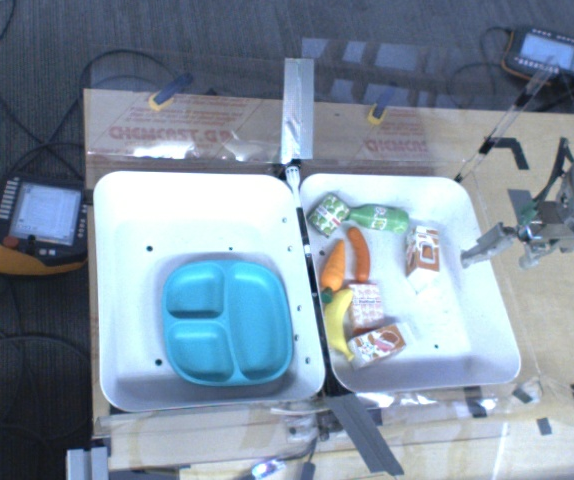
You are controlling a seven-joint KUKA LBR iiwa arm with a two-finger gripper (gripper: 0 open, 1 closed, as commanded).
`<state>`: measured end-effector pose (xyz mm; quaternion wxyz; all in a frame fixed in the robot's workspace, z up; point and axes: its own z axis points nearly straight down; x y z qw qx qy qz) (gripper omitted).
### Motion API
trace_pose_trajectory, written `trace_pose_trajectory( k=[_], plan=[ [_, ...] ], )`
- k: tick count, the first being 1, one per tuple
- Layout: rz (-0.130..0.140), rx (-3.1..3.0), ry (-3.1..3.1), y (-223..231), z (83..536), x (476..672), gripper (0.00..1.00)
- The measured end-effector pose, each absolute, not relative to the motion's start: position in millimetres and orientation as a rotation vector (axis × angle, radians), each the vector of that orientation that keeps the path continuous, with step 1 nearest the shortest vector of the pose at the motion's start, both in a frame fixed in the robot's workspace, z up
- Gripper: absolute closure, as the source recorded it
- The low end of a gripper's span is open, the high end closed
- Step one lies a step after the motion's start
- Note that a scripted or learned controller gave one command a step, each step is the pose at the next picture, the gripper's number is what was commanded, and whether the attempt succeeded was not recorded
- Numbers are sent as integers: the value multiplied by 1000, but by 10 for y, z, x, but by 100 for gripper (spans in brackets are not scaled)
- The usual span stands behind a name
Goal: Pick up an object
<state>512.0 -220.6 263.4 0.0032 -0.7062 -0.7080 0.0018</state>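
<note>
The right bin (472,343) holds several small toy foods, bunched along its left side. A green-and-white packet (328,214) and a green pouch (380,217) lie at the back. Below them an orange carrot (334,264) sits beside a red-orange sausage shape (361,254). A white-and-brown carton (423,252) lies apart, toward the middle. Nearer the front, a yellow banana (338,322) touches two red-and-white packets (365,304) (377,344).
The left bin (127,228) holds a blue divided plate (229,321). A metal bracket on a stand (532,234) sits just outside the right bin's right wall. A handheld pendant (35,223) lies left of the bench, and another device (544,52) at the top right.
</note>
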Motion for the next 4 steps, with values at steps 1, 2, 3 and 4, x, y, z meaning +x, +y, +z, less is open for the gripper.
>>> trace_pose_trajectory(
  k=[1, 2, 3, 4],
  plan=[
    [-8, -1853, -2530, -2175, 1012, 5666, 0],
    [-6, -1849, -2526, -2168, 1061, 5663, 100],
    [7, -2114, -2317, -1700, 2042, 5603, 100],
    [-2, -2246, -2201, -1178, 1051, 5684, 100]
  ],
)
